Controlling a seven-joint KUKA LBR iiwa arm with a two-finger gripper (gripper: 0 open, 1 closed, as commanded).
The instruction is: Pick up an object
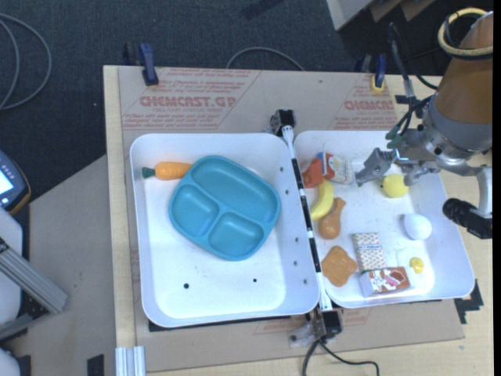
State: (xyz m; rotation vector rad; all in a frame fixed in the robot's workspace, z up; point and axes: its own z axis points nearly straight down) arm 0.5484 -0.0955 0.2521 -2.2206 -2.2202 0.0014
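My gripper [395, 171] hangs over the back of the right bin [462, 276], its grey fingers spread apart and open. A yellow lemon [395, 186] lies in the bin just below, between the fingers, and neither finger visibly touches it. A white egg [417, 226] rests to the front right of the lemon. A banana [322, 200] and a brown drumstick [332, 219] lie to the gripper's left, near the bin's left wall. The grey arm with its orange band [466, 77] comes in from the upper right.
The right bin also holds a red and white carton [330, 167], an orange bread piece [339, 265], a small cracker box [368, 250], a red packet [385, 281] and a small yellow piece [416, 265]. The left bin [156, 288] holds a blue divided plate [225, 207] and a carrot [172, 170].
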